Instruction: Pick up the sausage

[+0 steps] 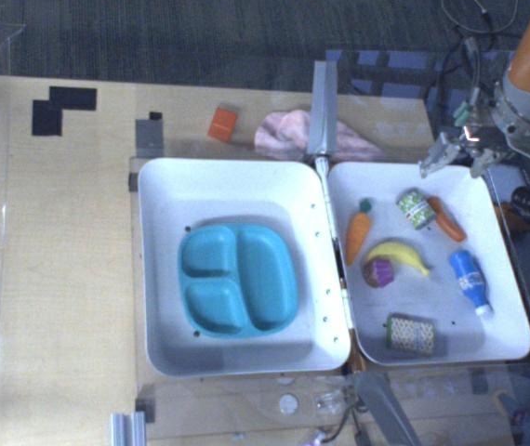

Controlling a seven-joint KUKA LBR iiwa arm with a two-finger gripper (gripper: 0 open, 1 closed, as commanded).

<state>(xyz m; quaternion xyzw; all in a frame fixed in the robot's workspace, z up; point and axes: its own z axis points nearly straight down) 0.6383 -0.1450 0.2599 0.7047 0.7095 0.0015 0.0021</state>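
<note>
Gripper point(457, 160) hangs over the far rim of the right bin point(516, 342), its two fingers spread apart with nothing between them. Sausage point(446, 218), the small orange-red link, lies just below it in the view, inside that bin near the far right corner, touching or nearly touching a green-labelled can point(417, 209). Its long axis runs diagonally, from upper left down to lower right, so I judge the fingers should close across that line.
</note>
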